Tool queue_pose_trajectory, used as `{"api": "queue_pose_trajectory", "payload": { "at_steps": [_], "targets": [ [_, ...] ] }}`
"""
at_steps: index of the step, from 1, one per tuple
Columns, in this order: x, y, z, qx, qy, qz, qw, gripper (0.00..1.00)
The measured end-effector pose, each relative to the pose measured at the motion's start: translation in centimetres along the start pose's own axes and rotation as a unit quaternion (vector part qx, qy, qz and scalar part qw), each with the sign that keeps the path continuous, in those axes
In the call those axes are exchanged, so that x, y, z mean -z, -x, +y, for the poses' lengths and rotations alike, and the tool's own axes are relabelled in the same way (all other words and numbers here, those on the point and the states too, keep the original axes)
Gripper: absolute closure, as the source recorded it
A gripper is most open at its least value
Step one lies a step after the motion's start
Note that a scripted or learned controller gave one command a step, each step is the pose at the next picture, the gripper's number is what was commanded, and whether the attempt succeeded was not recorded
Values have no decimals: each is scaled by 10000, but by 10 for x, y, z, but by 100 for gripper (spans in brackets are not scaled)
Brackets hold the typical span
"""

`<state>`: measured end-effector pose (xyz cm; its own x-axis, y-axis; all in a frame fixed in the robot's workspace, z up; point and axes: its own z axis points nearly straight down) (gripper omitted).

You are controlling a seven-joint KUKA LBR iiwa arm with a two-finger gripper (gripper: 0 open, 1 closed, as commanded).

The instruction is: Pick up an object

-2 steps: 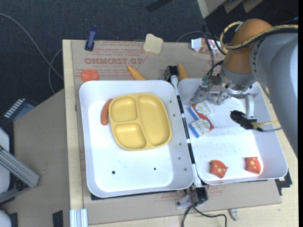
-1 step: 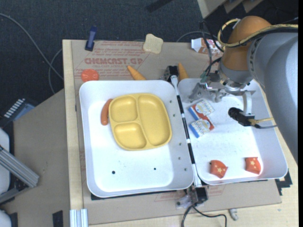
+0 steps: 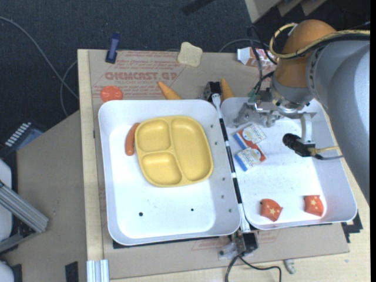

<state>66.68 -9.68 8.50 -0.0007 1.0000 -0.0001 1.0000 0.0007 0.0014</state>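
Red lumpy pieces (image 3: 271, 209) near right bin (image 3: 294, 175) front; glossy packets (image 3: 249, 145) beneath metal tool (image 3: 258, 111), grip state unclear.

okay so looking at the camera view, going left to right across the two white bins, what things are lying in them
Orange sausage → yellow divided tray → two blue-and-white packets, one above the other → red piece → second red piece near the right bin's front corner.
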Motion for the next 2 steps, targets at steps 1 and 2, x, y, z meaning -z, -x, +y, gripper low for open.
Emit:
{"api": "queue_pose_trajectory", "payload": {
  "at_steps": [1,2],
  "targets": [
    [0,5,0,-4,2,-2,10000,0],
    [0,-1,-22,-6,-14,3,10000,0]
  ]
}}
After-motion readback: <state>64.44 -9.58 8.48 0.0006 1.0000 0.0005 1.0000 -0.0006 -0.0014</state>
